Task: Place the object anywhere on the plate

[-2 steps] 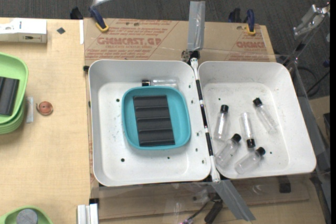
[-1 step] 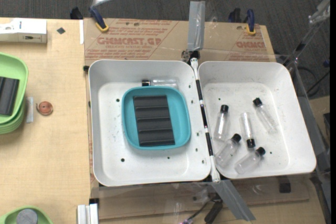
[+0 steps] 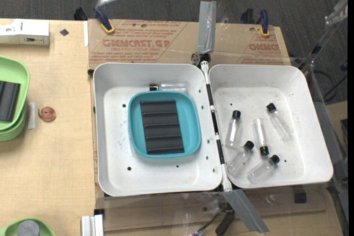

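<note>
Teal plate (image 3: 164,124) sits in the left bin (image 3: 108,135), vials (image 3: 259,138) loose in the right bin (image 3: 310,119); can't tell the jaws' state.

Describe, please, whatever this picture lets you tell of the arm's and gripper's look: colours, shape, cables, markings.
I cannot tell anything of the arm's or gripper's colour, shape, cables or markings from this picture. In frame are the teal square plastic plate holding a black ribbed block in the left shallow white bin, and clear black-capped vials in the right white bin.
</note>
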Motion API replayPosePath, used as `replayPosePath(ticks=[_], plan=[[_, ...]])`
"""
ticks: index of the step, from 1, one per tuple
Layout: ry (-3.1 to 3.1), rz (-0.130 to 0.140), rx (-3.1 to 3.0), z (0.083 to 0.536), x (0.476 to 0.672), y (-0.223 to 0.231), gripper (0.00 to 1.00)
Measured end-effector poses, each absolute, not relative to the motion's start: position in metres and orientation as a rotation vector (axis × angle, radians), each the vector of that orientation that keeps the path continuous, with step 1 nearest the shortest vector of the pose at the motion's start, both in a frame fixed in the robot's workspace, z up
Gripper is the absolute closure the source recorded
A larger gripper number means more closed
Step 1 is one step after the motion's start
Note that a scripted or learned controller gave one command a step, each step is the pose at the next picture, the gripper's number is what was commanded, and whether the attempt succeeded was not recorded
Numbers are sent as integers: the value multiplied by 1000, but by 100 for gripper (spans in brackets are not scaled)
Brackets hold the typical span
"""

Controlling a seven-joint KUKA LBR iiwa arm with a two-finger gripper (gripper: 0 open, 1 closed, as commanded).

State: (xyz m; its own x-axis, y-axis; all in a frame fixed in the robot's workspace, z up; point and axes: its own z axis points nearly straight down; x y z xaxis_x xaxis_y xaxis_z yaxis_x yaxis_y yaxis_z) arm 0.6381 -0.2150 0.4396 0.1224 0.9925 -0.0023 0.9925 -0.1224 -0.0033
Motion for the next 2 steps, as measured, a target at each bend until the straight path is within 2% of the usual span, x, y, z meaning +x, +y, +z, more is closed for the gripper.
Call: replayPosePath(ticks=[2], plan=[[-2080, 6, -2353, 440, 638, -215, 0]])
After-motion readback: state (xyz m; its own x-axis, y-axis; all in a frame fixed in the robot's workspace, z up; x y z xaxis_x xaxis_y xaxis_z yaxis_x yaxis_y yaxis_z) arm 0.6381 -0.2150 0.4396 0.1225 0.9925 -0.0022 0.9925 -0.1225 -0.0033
